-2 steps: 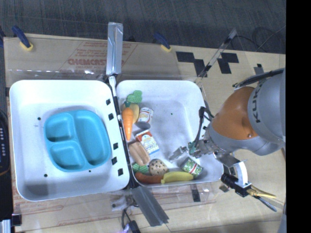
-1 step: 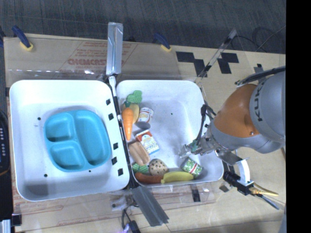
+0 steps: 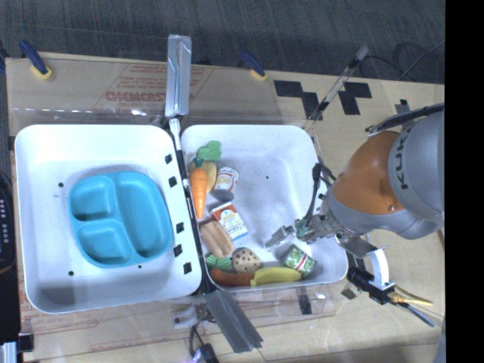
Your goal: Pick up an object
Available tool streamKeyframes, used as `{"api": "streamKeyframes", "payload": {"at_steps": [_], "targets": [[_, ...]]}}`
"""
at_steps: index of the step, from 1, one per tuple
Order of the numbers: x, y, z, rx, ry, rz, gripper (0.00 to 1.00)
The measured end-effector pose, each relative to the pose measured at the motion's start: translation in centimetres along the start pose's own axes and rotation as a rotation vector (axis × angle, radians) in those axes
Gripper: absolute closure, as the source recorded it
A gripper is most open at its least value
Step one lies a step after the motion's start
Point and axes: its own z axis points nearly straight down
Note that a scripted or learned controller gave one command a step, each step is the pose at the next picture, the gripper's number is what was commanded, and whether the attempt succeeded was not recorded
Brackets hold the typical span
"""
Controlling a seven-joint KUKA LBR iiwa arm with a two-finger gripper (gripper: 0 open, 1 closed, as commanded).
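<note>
The right bin [image 3: 261, 146] holds several toy foods along its left and front sides. Among them are an orange carrot [image 3: 198, 191], a small white cup [image 3: 224, 180], a red-and-white carton [image 3: 230, 221] and a hot dog [image 3: 216, 239]. A cookie [image 3: 245, 260], a yellow banana [image 3: 276, 275] and a green-and-red can [image 3: 299, 260] lie near the front wall. My gripper [image 3: 291, 233] is low inside this bin at its right side. It sits just above the can and right of the carton, with nothing visibly in it.
The left bin [image 3: 45, 157] holds a blue compartment plate [image 3: 121, 218]. A metal divider [image 3: 178, 74] stands between the bins at the back. The orange band and grey arm [image 3: 386, 184] hang over the right bin's right wall. The middle of the right bin is bare white floor.
</note>
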Motion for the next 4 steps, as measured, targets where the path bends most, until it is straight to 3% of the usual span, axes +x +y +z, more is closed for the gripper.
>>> {"api": "streamKeyframes", "payload": {"at_steps": [1,2,3,4], "targets": [[0.5,0.0,1.0,0.001,0.002,-0.278,0.00],[-0.7,3.3,-2.0,0.000,0.000,-0.133,0.00],[0.1,0.1,1.0,-0.003,0.000,-0.242,0.00],[-1.8,9.9,1.0,-0.001,0.000,0.088,0.00]]}}
